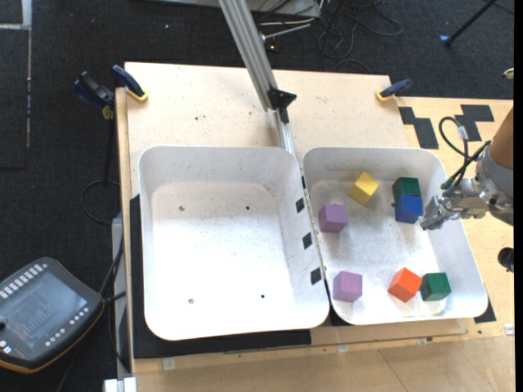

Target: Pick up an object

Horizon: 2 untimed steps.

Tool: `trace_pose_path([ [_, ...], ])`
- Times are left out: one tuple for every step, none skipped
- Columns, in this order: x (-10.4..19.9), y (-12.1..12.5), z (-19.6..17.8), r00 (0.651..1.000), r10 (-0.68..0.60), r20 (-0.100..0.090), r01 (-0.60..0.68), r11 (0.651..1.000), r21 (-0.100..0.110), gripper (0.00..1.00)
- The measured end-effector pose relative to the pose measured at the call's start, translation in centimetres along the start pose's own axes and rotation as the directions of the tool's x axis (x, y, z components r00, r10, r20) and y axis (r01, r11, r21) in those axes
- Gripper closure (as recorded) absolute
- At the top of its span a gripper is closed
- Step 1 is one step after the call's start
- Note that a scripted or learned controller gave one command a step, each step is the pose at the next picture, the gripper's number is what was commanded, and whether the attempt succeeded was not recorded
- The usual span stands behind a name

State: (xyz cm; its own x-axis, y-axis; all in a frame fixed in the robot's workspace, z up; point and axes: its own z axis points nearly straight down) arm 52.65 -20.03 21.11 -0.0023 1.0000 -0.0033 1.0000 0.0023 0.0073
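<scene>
The right bin (384, 163) holds several small blocks. A yellow block (364, 188) lies near its back, with a dark green block (406, 188) and a blue block (408, 208) touching each other to its right. A purple block (333, 216) sits left of centre and another purple block (347, 285) near the front. An orange block (404, 284) and a green block (435, 286) lie side by side at the front right. My gripper (433, 216) reaches in from the right edge, just right of the blue block, with nothing visibly held.
The left bin (216, 239) stands beside the right one on a tan board (245, 104). A metal pole (249, 43) slants down from the top to the gap between the bins. A teach pendant (41, 313) lies at the lower left.
</scene>
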Motion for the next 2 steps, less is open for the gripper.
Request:
trace_pose_path([
  [0.0, 0.1, -0.9, 1.000, 0.000, -0.002, 0.000, 1.000, 0.004, 1.00],
  [5.0, 1.5, -2.1, 1.000, -0.006, -0.004, 0.006, 1.000, 0.003, 1.00],
])
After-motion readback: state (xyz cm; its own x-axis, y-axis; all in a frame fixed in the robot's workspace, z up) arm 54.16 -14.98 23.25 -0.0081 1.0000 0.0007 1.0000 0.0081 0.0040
